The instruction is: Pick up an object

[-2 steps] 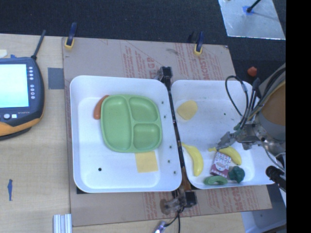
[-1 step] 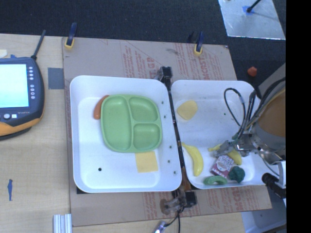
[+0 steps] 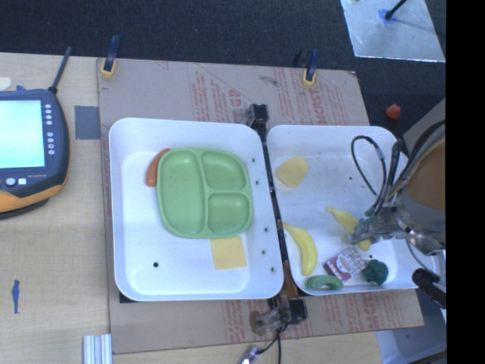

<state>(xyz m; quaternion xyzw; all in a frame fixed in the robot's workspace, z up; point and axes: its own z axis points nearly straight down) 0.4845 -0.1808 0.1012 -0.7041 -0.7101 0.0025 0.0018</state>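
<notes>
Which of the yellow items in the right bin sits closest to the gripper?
The small yellow piece just left of the gripper. The banana lies farther left by the bin's divider, and the pale yellow disc sits up near the far end.

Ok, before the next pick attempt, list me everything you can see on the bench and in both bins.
Shallow white plastic bins: 2, side by side, left, right.
Green divided plastic plate: 1, left bin.
Orange-red sausage-shaped toy: 1, under the plate's left edge.
Flat yellow square: 1, below the plate.
Pale yellow round piece: 1, right bin, top.
Yellow toy bananas: 2, right bin, one, one.
Green ring: 1, bottom edge.
Red-white packet: 1.
Dark green lump: 1.
Grey-orange handheld pendant: 1, left.
Pincer: over right bin.
</notes>
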